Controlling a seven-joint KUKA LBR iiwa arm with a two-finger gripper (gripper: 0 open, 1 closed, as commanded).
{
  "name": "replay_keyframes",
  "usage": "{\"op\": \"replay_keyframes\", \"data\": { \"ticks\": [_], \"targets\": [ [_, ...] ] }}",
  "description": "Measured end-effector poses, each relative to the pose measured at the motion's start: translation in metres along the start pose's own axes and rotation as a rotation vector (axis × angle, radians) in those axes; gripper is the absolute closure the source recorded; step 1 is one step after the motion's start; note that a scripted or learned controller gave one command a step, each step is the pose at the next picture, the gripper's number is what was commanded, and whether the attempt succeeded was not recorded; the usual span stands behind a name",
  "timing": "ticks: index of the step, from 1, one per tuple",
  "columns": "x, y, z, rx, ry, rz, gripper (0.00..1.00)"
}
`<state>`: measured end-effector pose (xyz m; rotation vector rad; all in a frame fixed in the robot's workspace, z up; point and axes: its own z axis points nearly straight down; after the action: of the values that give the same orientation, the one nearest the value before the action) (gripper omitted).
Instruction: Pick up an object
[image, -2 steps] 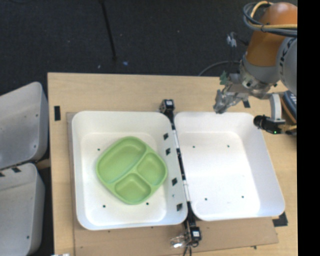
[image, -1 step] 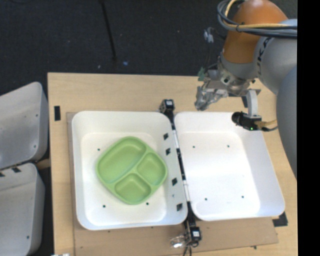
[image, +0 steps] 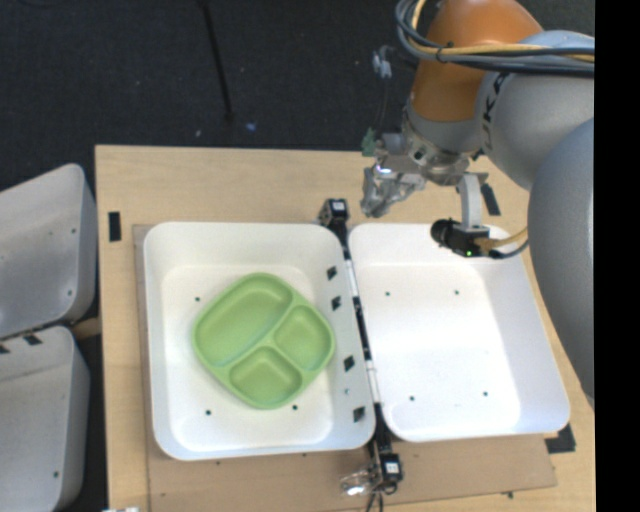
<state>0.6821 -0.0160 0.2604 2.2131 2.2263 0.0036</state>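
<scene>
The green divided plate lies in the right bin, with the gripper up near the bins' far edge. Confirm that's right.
Not quite. The camera view shows the green divided plate lying in the left bin, not the right bin. The rest holds: the gripper is up near the bins' far edge, well away from the plate.

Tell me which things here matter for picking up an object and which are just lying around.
For the job:
green divided plate, in the left bin
gripper, above the bins' far edge

Just there:
right bin
wooden bench
</scene>
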Motion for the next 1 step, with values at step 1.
{"op": "replay_keyframes", "data": {
  "ticks": [1],
  "targets": [
    [0.0552,0.0043,0.0135,0.004,0.000,0.000,1.00]
  ]
}}
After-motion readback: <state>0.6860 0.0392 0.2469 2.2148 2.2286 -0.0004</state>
